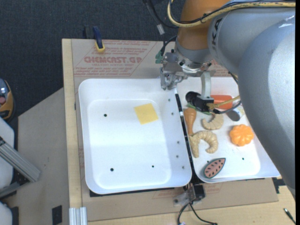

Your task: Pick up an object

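My gripper (168, 82) hangs at the far end of the rim where the two bins meet, under the orange wrist band. A flat yellow square (146, 113) lies in the left bin (89, 125), toward its far right. The right bin (253, 165) holds an orange cone (190, 118), a large tan shrimp (206, 141), a smaller tan curl (213, 122), an orange pumpkin (241, 135), a watermelon slice (214, 167) and a red-orange piece (221, 101). The gripper is apart from all of them, a little beyond the cone's wide end.
The grey arm covers the right bin's far right corner. A cardboard sheet (117, 57) lies under both bins, with a blue and yellow clamp (98, 39) at its far edge. Most of the left bin's floor is bare white.
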Motion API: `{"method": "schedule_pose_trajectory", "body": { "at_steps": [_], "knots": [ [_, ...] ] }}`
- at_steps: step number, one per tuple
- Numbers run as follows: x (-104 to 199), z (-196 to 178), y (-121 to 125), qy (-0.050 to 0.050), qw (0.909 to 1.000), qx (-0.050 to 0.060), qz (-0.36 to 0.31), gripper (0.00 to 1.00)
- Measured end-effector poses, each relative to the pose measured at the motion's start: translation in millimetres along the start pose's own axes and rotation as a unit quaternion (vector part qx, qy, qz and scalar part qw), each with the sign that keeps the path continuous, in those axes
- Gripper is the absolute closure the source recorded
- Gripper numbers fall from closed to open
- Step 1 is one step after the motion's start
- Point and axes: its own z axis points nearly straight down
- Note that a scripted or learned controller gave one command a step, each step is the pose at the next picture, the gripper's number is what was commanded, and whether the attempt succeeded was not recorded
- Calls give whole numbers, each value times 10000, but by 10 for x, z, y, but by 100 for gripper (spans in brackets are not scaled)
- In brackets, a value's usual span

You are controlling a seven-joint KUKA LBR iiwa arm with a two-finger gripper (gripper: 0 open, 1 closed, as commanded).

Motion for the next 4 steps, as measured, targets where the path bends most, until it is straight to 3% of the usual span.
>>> {"method": "schedule_pose_trajectory", "body": {
  "at_steps": [1,2,3,4],
  "knots": [
    [-56,109,-1388,5,10000,57,17,100],
    [805,529,-1718,15,10000,36,-37,100],
    [1395,-697,-1157,29,9999,-99,-33,100],
    [926,-1147,-786,-7,10000,-57,28,100]
  ]
}}
